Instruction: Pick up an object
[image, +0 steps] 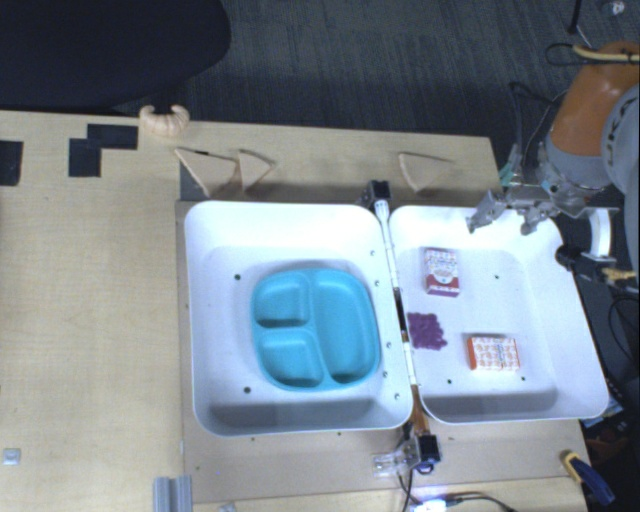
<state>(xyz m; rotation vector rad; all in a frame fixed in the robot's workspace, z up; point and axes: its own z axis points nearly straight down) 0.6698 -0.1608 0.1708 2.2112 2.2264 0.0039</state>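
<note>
The right bin (560, 385) holds three small things. A red and white packet (441, 271) lies toward its far side. A purple clump (428, 331) sits near the bin's left wall. An orange and white box (493, 352) rests in the near right part. My gripper (506, 212) hovers over the far right corner of this bin, above and to the right of the red packet. Its two fingers are spread apart with nothing between them.
The left bin (215, 400) holds a blue divided tray (315, 327). A black bar (392, 262) runs along the seam between the bins. Cables (600, 262) hang at the right of the bench. Wooden wedges (225, 165) stand behind the bins.
</note>
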